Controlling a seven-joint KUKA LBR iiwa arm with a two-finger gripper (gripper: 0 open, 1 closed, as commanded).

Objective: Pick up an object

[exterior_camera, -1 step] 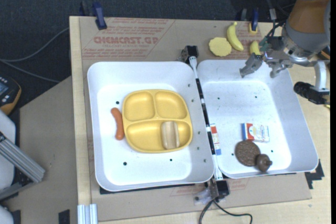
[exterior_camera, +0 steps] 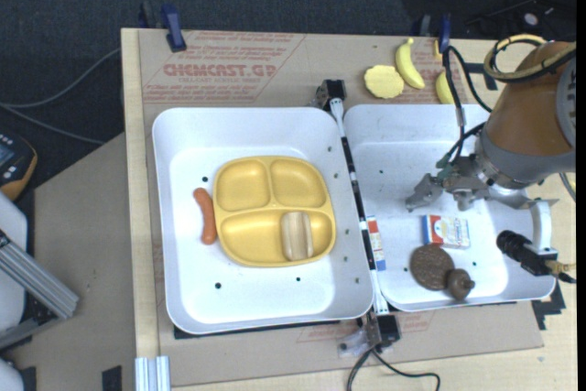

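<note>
My gripper (exterior_camera: 447,195) hangs over the right bin (exterior_camera: 394,142), below the grey and orange arm (exterior_camera: 526,119) that comes in from the right. Its two grey fingers (exterior_camera: 425,193) stand spread, open, with nothing between them. Just in front of it lies a small white, blue and red carton (exterior_camera: 446,232). Nearer the bin's front are a round brown cookie (exterior_camera: 429,264) and a small dark brown lump (exterior_camera: 459,284), side by side.
The left bin (exterior_camera: 183,151) holds a yellow divided plate (exterior_camera: 247,188) with a pale bun (exterior_camera: 295,235) in one section, and an orange sausage (exterior_camera: 207,215) beside it. Bananas (exterior_camera: 409,64) and a yellow piece (exterior_camera: 385,81) lie on the bench behind the bins.
</note>
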